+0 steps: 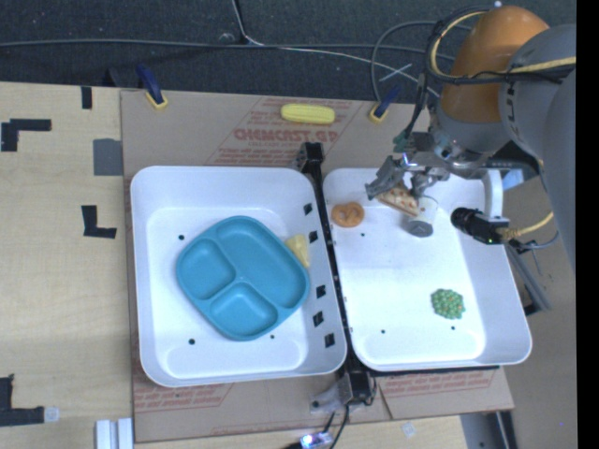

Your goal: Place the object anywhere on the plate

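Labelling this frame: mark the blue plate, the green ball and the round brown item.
blue plate (241,277), camera view, on its central divider.
green ball (447,303), camera view, on its middle.
round brown item (349,215), camera view, on its top face.

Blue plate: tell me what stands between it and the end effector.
The end effector is over the right bin; the blue plate lies in the left bin. The bins' adjoining walls stand between them.

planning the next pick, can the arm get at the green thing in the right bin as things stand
Probably yes. The green object lies alone on the right bin's floor, away from the walls, with nothing on it. The gripper is over the same bin's far end.
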